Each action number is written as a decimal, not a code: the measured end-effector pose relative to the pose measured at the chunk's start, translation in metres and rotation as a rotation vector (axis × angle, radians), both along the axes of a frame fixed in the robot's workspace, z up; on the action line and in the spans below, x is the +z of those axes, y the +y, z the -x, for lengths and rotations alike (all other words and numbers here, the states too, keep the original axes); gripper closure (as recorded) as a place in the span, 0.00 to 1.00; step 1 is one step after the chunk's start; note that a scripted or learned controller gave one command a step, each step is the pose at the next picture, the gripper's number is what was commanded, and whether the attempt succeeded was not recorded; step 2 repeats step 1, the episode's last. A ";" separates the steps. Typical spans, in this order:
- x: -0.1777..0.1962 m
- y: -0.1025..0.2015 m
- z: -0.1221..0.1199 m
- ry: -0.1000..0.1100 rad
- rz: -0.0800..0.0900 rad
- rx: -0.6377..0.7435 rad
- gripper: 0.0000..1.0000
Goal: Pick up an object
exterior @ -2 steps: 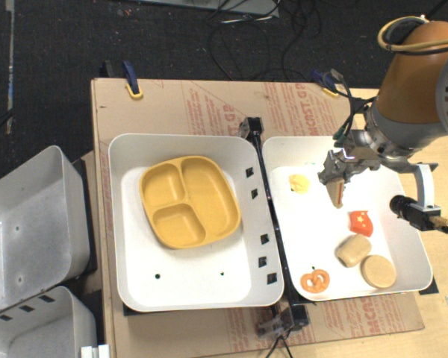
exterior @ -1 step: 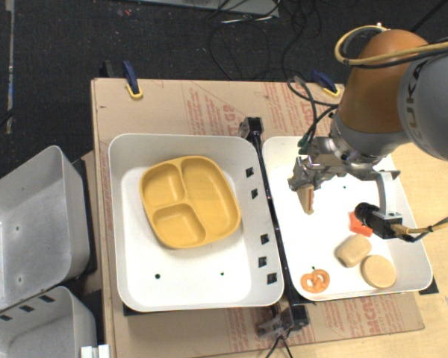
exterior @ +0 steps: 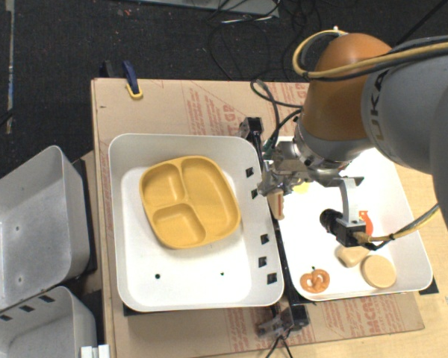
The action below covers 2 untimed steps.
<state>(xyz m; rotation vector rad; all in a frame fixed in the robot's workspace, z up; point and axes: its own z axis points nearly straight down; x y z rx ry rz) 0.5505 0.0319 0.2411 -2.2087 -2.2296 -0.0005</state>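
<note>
Nearest you in the right bin (exterior: 403, 200): pretzel (exterior: 314, 280), round biscuit (exterior: 378, 270), tan chunk (exterior: 350, 255) — clustered, pick one w/ clearance. Gripper (exterior: 278, 192) hangs over the bins' divider; can't tell its fingers' state. Left bin (exterior: 127, 222) holds yellow tray (exterior: 189, 201): awkward, skip.

A yellow divided plate (exterior: 189, 201) lies in the left bin (exterior: 134, 274); the gripper (exterior: 275, 194) hangs over the right bin's (exterior: 411, 222) left edge.

Pretzel (exterior: 314, 280), tan round piece (exterior: 378, 271) and wedge (exterior: 351, 256) — clustered in right bin's near corner.
</note>
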 end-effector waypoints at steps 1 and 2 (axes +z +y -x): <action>-0.015 0.058 0.000 0.001 0.001 -0.001 1.00; -0.015 0.058 0.000 0.001 0.001 -0.001 1.00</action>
